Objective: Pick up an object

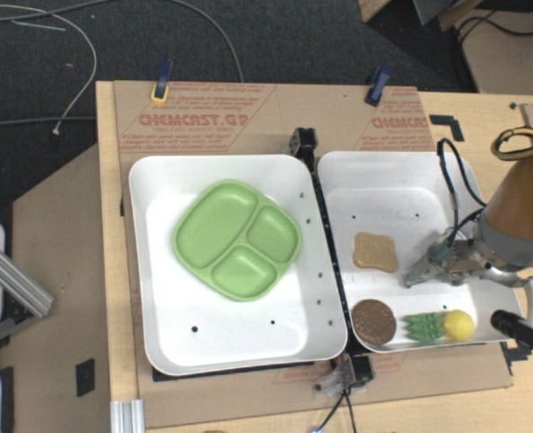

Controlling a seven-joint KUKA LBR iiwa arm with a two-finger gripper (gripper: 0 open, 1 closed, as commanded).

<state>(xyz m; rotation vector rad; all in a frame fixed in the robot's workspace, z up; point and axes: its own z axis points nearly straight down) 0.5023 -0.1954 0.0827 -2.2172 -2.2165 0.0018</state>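
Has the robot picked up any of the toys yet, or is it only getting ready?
Nothing looks picked up yet. The gripper hangs low in the right white bin, beside the tan toast-shaped piece. That piece, the round brown disc, the green toothed toy and the yellow ball all lie in the bin. The grab and lift remain.

One camera, fixed above my bench, facing down at a slant. Range: middling, far enough to frame both bins whole, the left bin mid-frame and the right bin toward the right edge. Dark floor fills the top and left of frame. My arm enters from the right edge, partly cut off there. No second view to compare.
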